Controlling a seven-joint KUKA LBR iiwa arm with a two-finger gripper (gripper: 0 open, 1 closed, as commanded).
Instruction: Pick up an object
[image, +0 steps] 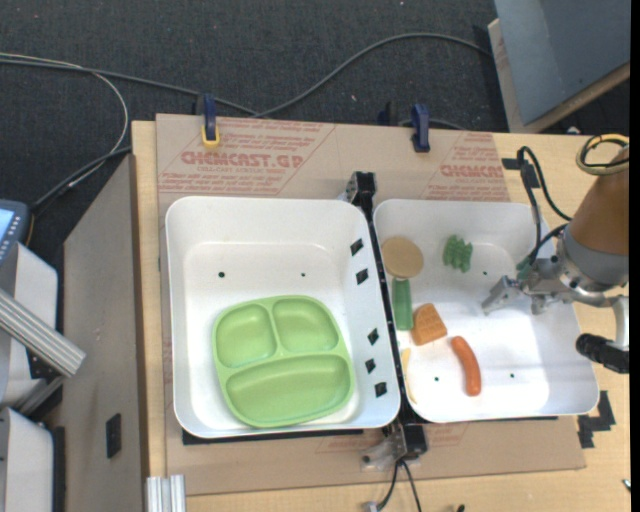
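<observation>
Right bin (560, 395): hot dog (467, 365) near front; orange block (429, 324), green stick (401, 303), tan disc (402, 257), green lump (458, 252) behind it. Gripper (512, 291) right of these, fingers apart, clasping nothing

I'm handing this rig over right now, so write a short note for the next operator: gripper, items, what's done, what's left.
Gripper: over the right bin, upper right part, open, nothing between its fingers.
Right bin items: sausage, orange wedge, green stick, tan disc, green toy.
Left bin: green tray.
Done: nothing picked yet.
Left: lower onto one item, grip, lift.
</observation>
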